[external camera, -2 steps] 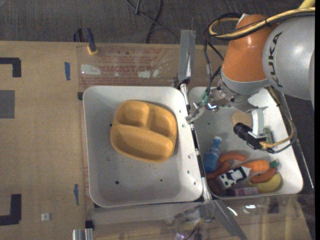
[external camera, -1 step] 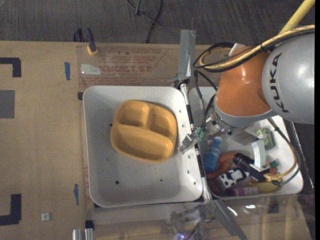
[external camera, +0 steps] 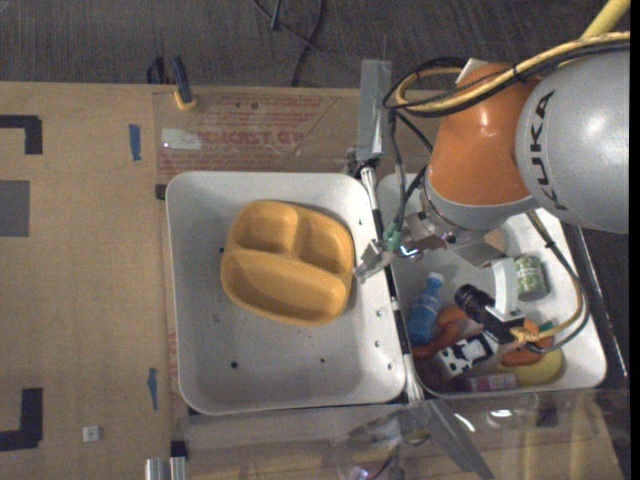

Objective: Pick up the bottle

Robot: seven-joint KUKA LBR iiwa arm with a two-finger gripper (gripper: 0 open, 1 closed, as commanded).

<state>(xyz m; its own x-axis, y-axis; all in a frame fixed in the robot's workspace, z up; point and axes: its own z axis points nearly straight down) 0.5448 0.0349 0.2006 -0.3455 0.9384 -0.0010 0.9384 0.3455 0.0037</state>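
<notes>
Nearest to us, in the right white plastic bin (external camera: 590, 368), the small blue plastic bottle (external camera: 425, 310) lies among clutter, not yet lifted. Above it hangs the grey two-finger gripper (external camera: 400, 248); its state we cannot tell. The grasp remains.

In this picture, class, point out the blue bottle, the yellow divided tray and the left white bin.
blue bottle (external camera: 424, 312): camera view, on its body.
yellow divided tray (external camera: 287, 262): camera view, on its centre ridge.
left white bin (external camera: 270, 363): camera view, on its bare floor.
</notes>
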